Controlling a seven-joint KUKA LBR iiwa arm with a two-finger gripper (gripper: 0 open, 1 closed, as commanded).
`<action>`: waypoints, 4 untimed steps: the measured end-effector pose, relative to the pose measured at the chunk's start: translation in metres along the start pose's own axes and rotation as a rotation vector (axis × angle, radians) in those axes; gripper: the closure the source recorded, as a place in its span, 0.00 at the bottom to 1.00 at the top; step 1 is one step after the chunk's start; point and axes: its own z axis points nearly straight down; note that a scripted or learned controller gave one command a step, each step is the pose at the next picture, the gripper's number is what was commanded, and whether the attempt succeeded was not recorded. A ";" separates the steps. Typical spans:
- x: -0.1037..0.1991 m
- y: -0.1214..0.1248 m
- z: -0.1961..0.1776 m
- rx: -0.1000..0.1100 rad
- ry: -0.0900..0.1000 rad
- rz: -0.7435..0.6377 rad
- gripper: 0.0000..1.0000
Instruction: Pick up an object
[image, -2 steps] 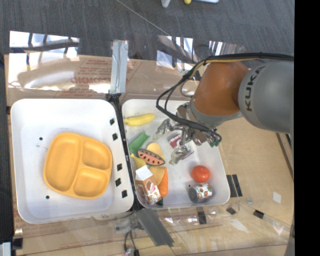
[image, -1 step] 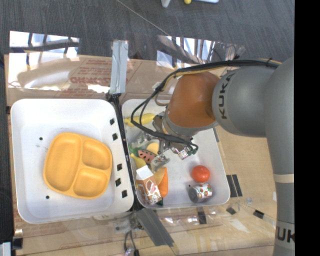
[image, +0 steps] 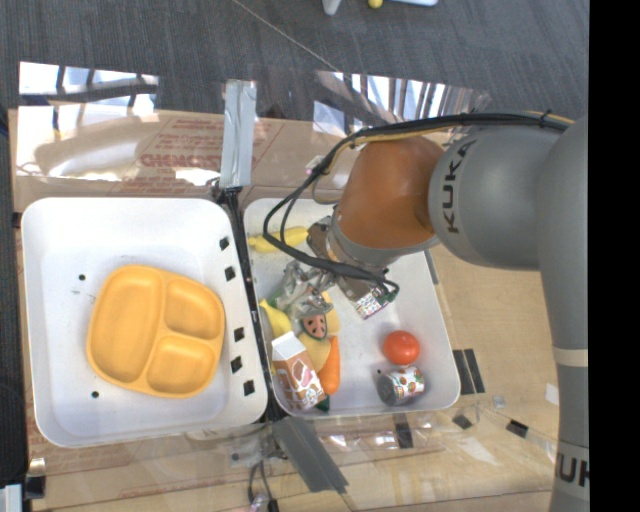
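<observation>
- Step: reach/descent phase of the pick; grey arm with orange band (image: 385, 195) hangs over the far part of the right white bin (image: 440, 335), nothing lifted yet by the look of it.
- Gripper (image: 305, 290) sits low among the clutter, just above the pile at the bin's left side.
- Jaw state: cannot tell, metal parts blur into the items; nothing visibly pinched.
- Candidates: yellow banana-shaped toy (image: 278, 240) far-left; watermelon slice toy (image: 317, 324), orange carrot (image: 330, 368), small carton (image: 296, 376) nearer; red tomato (image: 402, 347) and printed can (image: 402, 385) right.
- Next move, my guess: close on the nearest item, lift straight.
- Left white bin (image: 50, 300) holds yellow divided plastic tray (image: 155, 330).
</observation>
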 end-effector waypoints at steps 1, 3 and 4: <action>-0.071 -0.026 -0.090 0.003 0.003 0.052 1.00; -0.077 -0.019 -0.143 -0.003 0.012 0.047 1.00; -0.076 -0.020 -0.132 -0.004 0.014 0.084 1.00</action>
